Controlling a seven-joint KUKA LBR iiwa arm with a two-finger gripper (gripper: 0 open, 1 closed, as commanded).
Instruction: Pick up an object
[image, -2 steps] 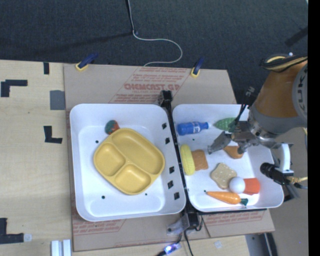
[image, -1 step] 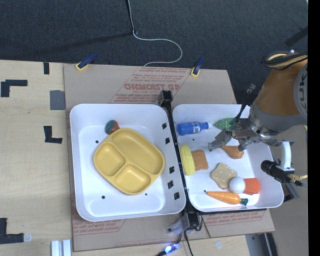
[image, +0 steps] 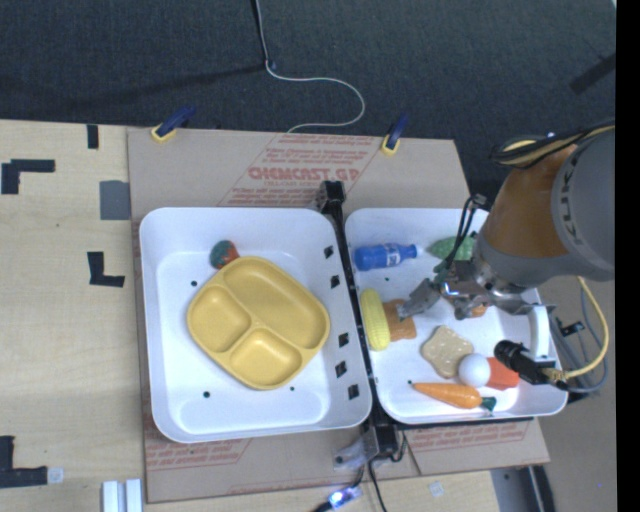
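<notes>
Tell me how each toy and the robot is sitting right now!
yellow tray: flat, left bin
blue bottle: lying down, right bin
carrot: lying, right bin's front
white egg: resting by the carrot
toast: lying flat
gripper: low over the right bin

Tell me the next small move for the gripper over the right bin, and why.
Probably a short drop straight down. The gripper hangs low in the right bin, just above the small brown piece beside the yellow item, and nothing shows between its fingers. The toast slice and carrot lie farther off.
</notes>
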